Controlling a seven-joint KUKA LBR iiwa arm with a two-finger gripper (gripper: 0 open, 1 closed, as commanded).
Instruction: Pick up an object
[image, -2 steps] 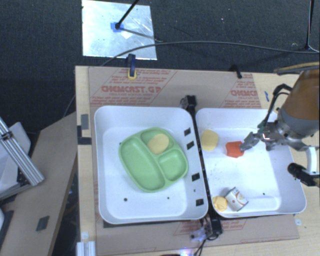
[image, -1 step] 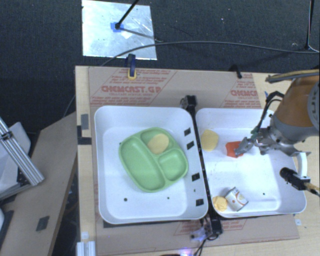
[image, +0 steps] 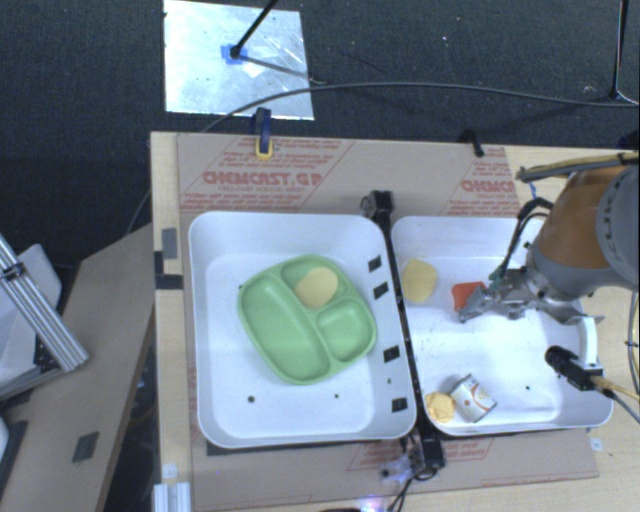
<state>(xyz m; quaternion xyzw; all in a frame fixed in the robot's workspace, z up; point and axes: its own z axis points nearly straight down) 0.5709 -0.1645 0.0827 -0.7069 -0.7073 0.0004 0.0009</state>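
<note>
In the right bin (image: 500, 352) a small red object (image: 465, 294) lies near the middle. My gripper (image: 484, 303) is low in this bin, right against the red object's right side, with the arm coming in from the right. A pale yellow piece (image: 419, 280) rests at the bin's left side. At the front of the bin, a small silver can (image: 472, 397) lies on its side next to a small yellow-orange piece (image: 439, 405).
The left bin (image: 220, 330) holds a green divided plate (image: 290, 335) with a yellow item (image: 317, 287) in its upper compartment. A black divider with clips (image: 393, 320) runs between the bins. A black fitting (image: 568, 368) sits by the right bin's right rim.
</note>
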